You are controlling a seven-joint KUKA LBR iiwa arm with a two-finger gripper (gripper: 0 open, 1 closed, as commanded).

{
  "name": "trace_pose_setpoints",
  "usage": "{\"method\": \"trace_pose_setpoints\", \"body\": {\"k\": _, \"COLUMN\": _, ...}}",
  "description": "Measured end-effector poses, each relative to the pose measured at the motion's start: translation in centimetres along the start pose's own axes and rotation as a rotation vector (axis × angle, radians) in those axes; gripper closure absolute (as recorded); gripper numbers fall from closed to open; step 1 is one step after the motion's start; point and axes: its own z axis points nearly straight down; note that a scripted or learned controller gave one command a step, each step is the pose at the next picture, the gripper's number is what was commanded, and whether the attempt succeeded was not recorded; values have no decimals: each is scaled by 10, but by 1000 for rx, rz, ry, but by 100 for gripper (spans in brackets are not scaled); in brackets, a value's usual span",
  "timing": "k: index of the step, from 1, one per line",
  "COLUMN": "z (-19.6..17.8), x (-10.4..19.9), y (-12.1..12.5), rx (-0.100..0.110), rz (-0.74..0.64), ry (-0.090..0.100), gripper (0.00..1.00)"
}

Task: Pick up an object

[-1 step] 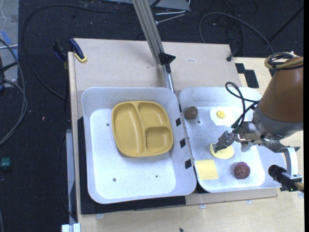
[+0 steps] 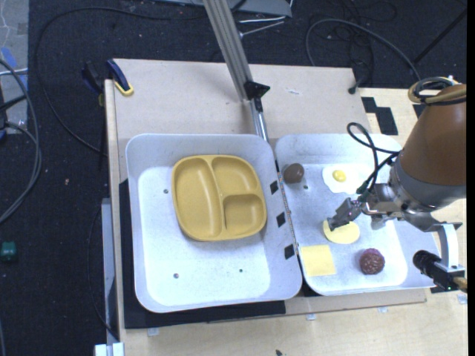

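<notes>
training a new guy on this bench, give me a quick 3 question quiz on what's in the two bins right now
1. True or false: the yellow divided plate sits in the left bin.
2. Which item lies directly under the gripper?
A. the fried egg
B. the pale yellow round slice
C. the dark red ball
3. Fill in: the square cheese slice lies in the ___ bin.

Key: 1 true; 2 B; 3 right.
</notes>
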Motion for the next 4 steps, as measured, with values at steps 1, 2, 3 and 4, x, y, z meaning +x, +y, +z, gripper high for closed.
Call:
{"method": "trace_pose_setpoints", "body": {"k": 1, "z": 63, "x": 4, "y": -5, "rx": 6, "rz": 2, "ry": 1, "gripper": 0}}
{"method": "trace_pose_setpoints", "body": {"k": 2, "z": 124, "x": 3, "y": 0, "rx": 5, "rz": 2, "ry": 1, "gripper": 0}}
{"method": "trace_pose_setpoints", "body": {"k": 3, "z": 130, "x": 3, "y": 1, "rx": -2, "rz": 3, "ry": 0, "gripper": 0}}
{"method": "trace_pose_setpoints", "body": {"k": 4, "z": 119, "x": 2, "y": 3, "rx": -10, "rz": 4, "ry": -3, "gripper": 100}}
